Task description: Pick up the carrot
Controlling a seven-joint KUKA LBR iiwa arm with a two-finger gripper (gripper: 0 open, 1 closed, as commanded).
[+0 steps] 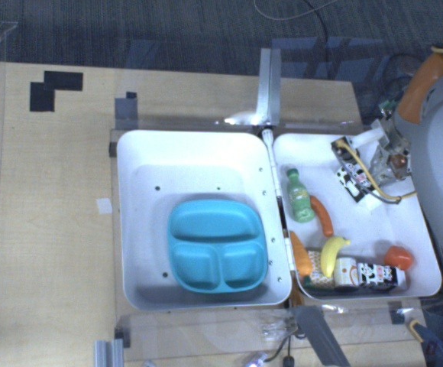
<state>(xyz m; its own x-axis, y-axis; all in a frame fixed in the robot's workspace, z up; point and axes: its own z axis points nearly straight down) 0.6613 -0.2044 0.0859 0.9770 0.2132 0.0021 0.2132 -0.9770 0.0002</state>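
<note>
At seven o'clock in the right bin [409,222] lies the carrot [303,259] — just beside the banana [329,254]; the tool [391,164] hangs at two o'clock — its spread impossible to tell.

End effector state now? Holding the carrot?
End effector: cannot be told, open or closed.
Carrot lies apart from it, by the left wall of the right bin.

light: bright, even | shadows: soft, beside blue tray [177,228] | glare: left bin [153,159] rim | focus: slightly soft
</note>
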